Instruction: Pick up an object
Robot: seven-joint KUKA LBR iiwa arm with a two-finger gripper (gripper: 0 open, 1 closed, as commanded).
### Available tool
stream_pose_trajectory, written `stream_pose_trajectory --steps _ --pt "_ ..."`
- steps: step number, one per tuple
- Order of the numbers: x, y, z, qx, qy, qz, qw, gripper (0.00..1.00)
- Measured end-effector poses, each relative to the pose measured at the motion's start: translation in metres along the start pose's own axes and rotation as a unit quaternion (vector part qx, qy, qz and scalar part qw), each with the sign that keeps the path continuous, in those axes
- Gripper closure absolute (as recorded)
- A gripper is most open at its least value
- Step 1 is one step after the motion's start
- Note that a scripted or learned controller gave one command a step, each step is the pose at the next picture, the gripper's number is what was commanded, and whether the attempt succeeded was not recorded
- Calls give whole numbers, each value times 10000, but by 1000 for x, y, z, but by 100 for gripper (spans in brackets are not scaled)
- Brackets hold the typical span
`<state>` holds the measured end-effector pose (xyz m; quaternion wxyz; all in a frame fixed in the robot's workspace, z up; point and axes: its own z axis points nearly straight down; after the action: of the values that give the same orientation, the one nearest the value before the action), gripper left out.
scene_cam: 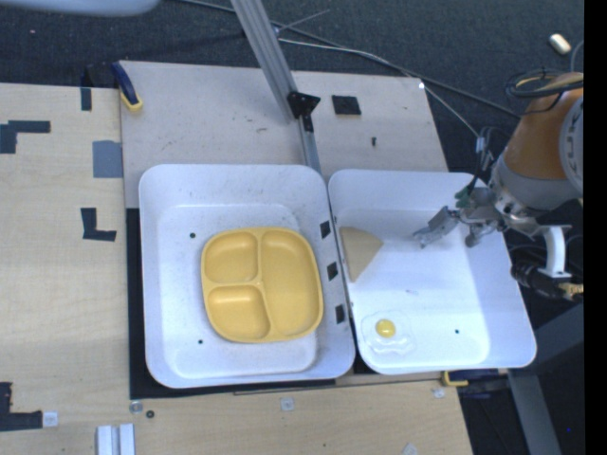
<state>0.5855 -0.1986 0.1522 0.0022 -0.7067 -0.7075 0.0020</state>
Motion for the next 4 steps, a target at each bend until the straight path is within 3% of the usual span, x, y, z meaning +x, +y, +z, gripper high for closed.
stream_pose_trajectory --steps 1,2,3,4 --pt "-4 -4 63 0 -1 2 10000 0" --pt "-4 -2 65 -39 -12 -2 10000 0" --pt "-5 -1 54 -66 -35 -5 10000 100" --pt "-7 3 11 -37 -5 -1 10000 100"
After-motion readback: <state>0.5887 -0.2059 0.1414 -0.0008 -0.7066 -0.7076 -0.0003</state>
